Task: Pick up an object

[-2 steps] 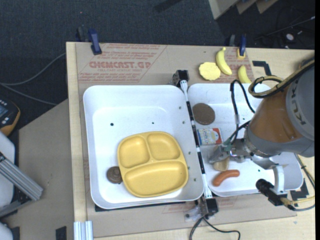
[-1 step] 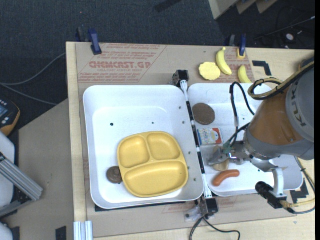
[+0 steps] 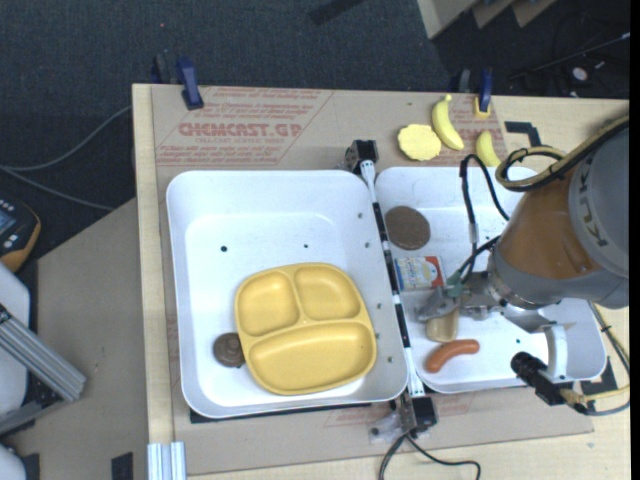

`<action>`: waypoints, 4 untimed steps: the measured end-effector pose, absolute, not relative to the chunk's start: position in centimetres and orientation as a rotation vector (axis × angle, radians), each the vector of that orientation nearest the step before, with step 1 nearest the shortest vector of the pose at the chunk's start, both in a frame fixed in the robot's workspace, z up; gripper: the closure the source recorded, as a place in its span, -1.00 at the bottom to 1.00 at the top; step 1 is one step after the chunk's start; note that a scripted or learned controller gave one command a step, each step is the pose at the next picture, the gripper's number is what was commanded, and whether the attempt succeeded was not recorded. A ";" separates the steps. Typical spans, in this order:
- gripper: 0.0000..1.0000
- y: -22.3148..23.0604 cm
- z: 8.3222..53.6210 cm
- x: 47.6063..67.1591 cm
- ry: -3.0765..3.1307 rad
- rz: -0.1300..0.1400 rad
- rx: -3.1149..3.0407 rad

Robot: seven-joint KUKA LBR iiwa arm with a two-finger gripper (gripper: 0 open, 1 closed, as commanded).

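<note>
Lowest in the picture, in the right bin (image 3: 590,368), a small sausage (image 3: 452,353) lies near the front wall, reddish-orange and almost level. Just above it and a little to the left is a pale, beige piece (image 3: 441,326) that looks like bread or potato; I cannot tell which. The gripper (image 3: 447,303) is right over this piece, at the end of the grey arm (image 3: 560,258) which comes in from the right with its orange band (image 3: 545,223). Whether the pincer is released, clenched, or grasping something cannot be told, because the arm's own parts hide it, and nothing can be seen between its tips.

Beside the gripper, toward the divider, a small white packet with red print (image 3: 415,271) lies flat on the bin floor. Behind it, close to the divider, rests a brown round disc (image 3: 407,227).

In the left bin (image 3: 190,268), a yellow tray with three compartments (image 3: 303,325) sits in the front half, a little tilted in the view. A small dark brown round thing (image 3: 229,349) touches its left front edge.

On the bench behind the right bin, well apart from the gripper, stand a yellow ruffled piece (image 3: 419,142), a banana (image 3: 447,124), and a second small yellow piece (image 3: 487,148). Two blue clamps (image 3: 188,83) hold the back edge of the bench.
</note>
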State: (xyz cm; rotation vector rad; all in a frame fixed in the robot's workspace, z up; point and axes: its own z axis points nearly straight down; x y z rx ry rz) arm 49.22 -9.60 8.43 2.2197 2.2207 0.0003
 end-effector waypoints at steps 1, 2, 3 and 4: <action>-1.00 -9.2 8.4 47.8 2.223 -0.002 2.224; -1.00 -9.3 8.4 47.9 2.223 -0.001 2.222; -1.00 -9.3 8.4 47.9 2.222 0.000 2.222; -1.00 -9.5 8.4 49.6 2.221 0.001 2.219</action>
